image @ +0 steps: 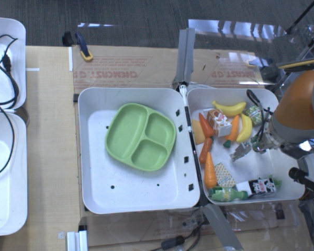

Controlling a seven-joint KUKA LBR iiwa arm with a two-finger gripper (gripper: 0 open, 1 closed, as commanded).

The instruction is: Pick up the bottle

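Note:
The bottle (227, 194) is green and lies on its side along the front wall of the right bin (282, 195). My gripper (242, 150) hangs low over the middle of that bin, above and slightly right of the bottle, clearly apart from it. The gripper sits just below the bananas (239, 118) and right of the carrots (208, 158). The grey arm with its orange band (302, 104) comes in from the right.
In the right bin are a small orange-and-white box (219, 122), a patterned packet (224, 175) and a black-and-white carton (262, 186) beside the bottle. The left bin (94, 187) holds a green divided plate (141, 137).

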